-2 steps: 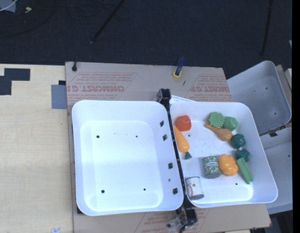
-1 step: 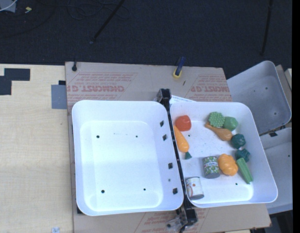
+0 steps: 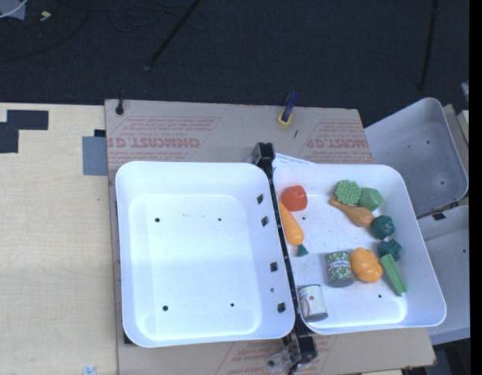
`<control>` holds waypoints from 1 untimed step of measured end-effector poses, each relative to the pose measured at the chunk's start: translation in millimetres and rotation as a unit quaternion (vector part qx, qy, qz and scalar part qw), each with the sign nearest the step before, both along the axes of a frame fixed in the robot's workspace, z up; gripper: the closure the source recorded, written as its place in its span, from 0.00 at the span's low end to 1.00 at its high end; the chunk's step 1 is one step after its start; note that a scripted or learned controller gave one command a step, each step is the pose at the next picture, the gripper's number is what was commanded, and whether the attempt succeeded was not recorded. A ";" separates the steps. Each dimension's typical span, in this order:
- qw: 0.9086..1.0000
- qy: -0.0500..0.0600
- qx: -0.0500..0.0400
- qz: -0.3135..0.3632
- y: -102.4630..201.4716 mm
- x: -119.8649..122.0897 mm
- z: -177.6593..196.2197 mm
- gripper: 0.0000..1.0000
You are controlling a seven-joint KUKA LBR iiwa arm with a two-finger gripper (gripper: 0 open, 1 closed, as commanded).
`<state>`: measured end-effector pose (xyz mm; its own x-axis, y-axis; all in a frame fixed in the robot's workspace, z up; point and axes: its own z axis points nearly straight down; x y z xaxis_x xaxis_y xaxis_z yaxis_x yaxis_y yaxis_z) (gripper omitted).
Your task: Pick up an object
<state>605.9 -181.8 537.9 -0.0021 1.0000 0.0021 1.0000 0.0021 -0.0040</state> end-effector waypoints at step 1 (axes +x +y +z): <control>1.000 -0.001 -0.002 -0.002 -33.0 -0.9 -0.7 1.00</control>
